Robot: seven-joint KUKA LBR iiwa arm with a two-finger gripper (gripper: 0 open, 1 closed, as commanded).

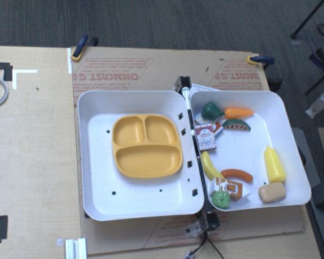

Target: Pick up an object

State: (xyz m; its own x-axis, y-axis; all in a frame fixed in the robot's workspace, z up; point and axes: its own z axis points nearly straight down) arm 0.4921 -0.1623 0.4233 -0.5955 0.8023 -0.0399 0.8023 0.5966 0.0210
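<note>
The right bin [291,139] holds several toy foods. An orange carrot [238,113] lies at its top beside a dark green vegetable [210,110] and a watermelon slice [236,125]. A small red and white carton [205,136] lies by the left wall. A yellow banana [209,165] and a red sausage [237,175] lie lower down. A yellow corn cob [274,164] and a tan bread roll [272,192] sit at the right. A green broccoli piece [221,199] rests by an orange and white box [230,188].
The left bin [92,161] holds a yellow divided plate [147,145]. Both bins stand on a cardboard sheet [124,72] held by blue and yellow clamps [80,46]. A cable [205,242] runs below the bins. Dark floor lies beyond the bench.
</note>
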